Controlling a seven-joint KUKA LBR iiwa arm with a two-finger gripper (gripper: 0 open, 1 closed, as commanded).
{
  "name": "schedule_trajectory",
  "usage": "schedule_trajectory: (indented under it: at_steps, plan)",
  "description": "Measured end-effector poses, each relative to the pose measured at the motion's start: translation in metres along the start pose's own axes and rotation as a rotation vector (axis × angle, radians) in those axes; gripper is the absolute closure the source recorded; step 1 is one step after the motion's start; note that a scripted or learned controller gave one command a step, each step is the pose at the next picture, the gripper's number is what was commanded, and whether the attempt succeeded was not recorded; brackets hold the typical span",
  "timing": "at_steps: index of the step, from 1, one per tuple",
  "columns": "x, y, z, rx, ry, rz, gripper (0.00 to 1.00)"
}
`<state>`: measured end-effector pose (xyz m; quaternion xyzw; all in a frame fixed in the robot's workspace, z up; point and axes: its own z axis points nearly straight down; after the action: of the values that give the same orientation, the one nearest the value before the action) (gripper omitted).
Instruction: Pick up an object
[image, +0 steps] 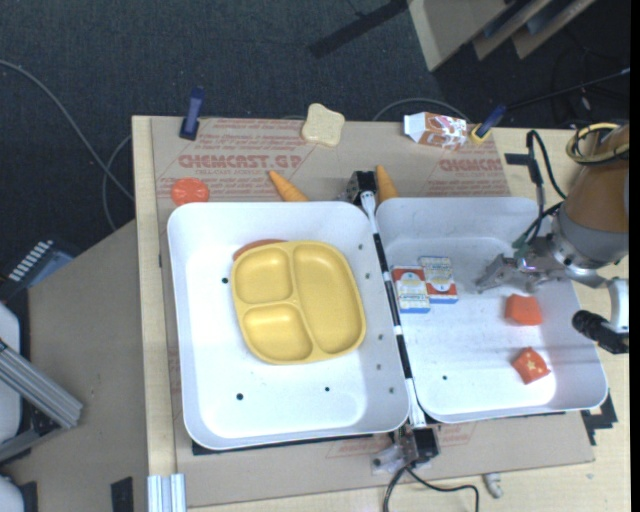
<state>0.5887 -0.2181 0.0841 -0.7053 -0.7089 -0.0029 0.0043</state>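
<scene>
Orange block (523, 310) just below the spread, empty fingers (500, 272), apart.

One fixed cam above bench (150, 300), looking down at a slant on both bins (200, 400).

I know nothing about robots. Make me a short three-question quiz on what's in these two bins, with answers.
1. True or false: the yellow plate lies in the left bin.
2. How many orange blocks lie in the right bin?
3. What lies nearest the divider in the right bin? A) the carton B) a banana C) a spoon

Key
1. True.
2. Two: one block just below the gripper, another block nearer the front edge.
3. A.
</scene>
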Motion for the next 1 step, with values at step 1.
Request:
schedule_trajectory:
  at_steps: [1]
  plan:
    - [-0.0009, -0.0295, -0.0008, -0.001, -0.002, 0.001, 0.00]
